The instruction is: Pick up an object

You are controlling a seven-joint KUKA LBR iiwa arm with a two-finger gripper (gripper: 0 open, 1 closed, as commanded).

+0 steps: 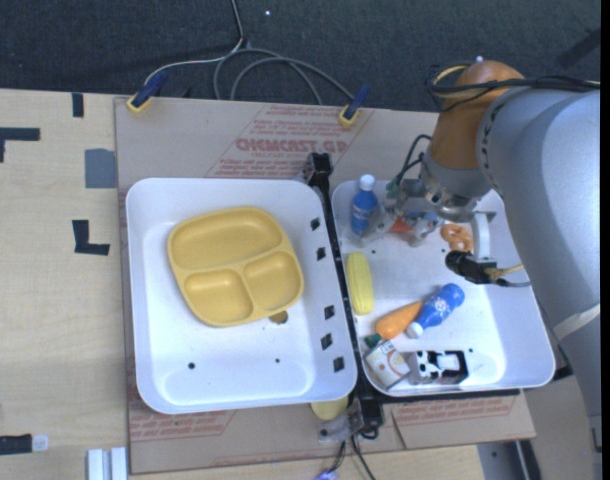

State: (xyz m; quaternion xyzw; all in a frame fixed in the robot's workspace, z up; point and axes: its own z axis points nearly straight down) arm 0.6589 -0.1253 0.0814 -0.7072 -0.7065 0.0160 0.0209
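My gripper (413, 218) hangs low over the far part of the right bin (520, 313), under the orange-banded wrist. A small blue bottle with a white cap (363, 206) stands just to its left. An orange piece (455, 235) lies just to its right. A yellow corn cob (359, 282) lies by the bin's left wall. Nearer the front lie an orange carrot (397, 320) and a blue-and-white bottle (441, 306), touching each other. A black-and-white toy (433, 365) rests at the front wall. I see nothing held.
The left bin (150, 348) holds a yellow divided plate (235, 263). A black cable part (473, 265) sticks out below the wrist. The grey arm covers the right bin's far right corner. Clamps and cables sit behind the bins.
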